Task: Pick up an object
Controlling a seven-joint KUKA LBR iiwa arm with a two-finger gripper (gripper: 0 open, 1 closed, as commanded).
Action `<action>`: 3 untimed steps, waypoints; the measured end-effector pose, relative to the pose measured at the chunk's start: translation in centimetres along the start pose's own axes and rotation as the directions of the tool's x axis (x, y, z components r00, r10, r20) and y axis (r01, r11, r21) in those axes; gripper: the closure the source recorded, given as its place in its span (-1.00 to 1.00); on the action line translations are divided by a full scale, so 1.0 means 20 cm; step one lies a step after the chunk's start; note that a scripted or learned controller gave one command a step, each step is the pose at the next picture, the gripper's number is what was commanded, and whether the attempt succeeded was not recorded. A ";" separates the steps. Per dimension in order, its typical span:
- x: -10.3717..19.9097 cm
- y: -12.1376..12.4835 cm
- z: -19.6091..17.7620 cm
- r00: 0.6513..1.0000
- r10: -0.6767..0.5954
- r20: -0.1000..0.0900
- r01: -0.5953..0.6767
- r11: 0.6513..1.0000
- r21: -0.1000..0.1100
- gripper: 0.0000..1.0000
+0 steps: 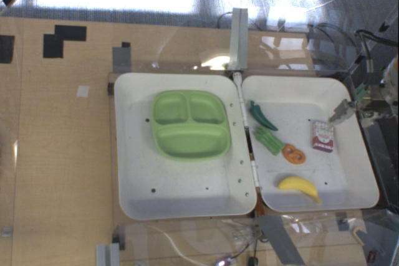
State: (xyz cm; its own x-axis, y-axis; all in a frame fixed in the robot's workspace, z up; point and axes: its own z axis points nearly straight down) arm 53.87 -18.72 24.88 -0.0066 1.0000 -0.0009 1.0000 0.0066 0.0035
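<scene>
Over the right bin (368, 165), at its far right edge, the gripper (341, 113) hung with its tip pointing down and toward the camera view's left. The arm reached in from the right, much of it cut off by the frame. Whether the gripper was spread or pressed together could not be told from this slanted view, since the tip showed as one small grey wedge.

Just below and slightly left of that tip lay a small red-and-white packet (323, 136), flat on the bin floor with its long axis running roughly up and down the frame. It was the nearest thing to the gripper, close but seemingly apart from it; contact was not visible. Any grasp on it would probably call for a short descent with a slight shift leftward and toward the viewer.

Further left in the same bin lay a dark green pepper (260, 115) on a diagonal, and near it a carrot (280, 146) with its leafy green top and orange end, also diagonal. A yellow banana (300, 187) rested near the front wall, its length running left to right. All three sat well apart from the gripper.

Across the divider, the left bin (134, 190) bore a green sectioned plate (190, 124) near its middle.
</scene>
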 end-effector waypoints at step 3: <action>0.24 0.07 0.54 0.938 0.347 -0.001 -0.347 0.938 0.000 -1.00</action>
State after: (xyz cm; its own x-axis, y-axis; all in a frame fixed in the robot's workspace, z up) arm 55.24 -13.98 14.02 0.3404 0.9403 0.0011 0.9403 -0.3405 0.0031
